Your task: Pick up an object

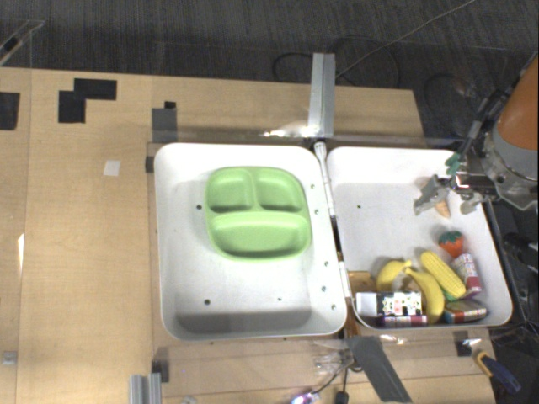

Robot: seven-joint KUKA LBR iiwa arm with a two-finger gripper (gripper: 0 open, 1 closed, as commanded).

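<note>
My gripper (433,199) hangs over the right side of the right bin (370,183), its fingers spread open and nothing between them. A small orange piece (444,210) lies just under its lower finger. In the bin's near right corner lies a pile: a red strawberry (453,242), a yellow corn cob (443,273), a banana (416,281), a small printed box (394,305), a little bottle (467,270) and a marker (465,314). The gripper is above and apart from this pile.
The left bin (181,251) holds a green divided plate (256,211). A metal post (322,91) stands behind the rim between the two bins. Cables run over the dark floor at the back.
</note>
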